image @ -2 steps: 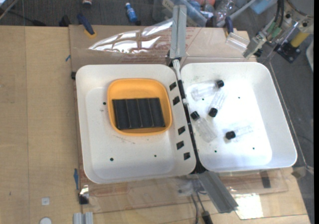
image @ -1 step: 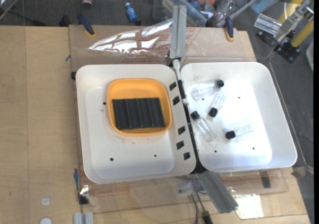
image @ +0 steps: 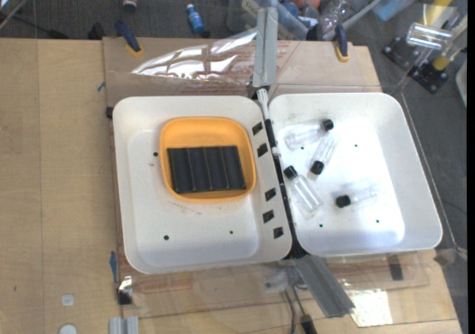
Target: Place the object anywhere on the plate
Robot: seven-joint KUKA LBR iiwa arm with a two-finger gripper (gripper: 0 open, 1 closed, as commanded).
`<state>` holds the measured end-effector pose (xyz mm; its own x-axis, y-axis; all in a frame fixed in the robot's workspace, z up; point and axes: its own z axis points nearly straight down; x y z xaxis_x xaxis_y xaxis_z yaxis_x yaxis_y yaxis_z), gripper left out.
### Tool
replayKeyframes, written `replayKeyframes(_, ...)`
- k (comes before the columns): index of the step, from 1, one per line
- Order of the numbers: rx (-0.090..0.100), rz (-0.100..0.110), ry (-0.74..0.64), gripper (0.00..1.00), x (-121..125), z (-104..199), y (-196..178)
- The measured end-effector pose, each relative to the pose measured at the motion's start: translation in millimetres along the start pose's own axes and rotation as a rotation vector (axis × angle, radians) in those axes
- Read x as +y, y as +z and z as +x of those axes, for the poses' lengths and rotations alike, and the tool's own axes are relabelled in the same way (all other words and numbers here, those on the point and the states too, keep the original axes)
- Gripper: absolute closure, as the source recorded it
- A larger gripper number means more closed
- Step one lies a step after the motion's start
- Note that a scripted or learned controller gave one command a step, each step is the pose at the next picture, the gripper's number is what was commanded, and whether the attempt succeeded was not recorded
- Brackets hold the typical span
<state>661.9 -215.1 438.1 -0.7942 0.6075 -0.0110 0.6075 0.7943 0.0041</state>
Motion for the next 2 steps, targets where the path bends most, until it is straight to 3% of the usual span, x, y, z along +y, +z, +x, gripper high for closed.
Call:
replayKeyframes(1, 0.004, 0.000, -0.381, 1.00, -11.7, 2.3, -0.3)
replayKeyframes(2, 0.000, -0.002, -0.677, 1.00, -5.4, -3.4, -0.1)
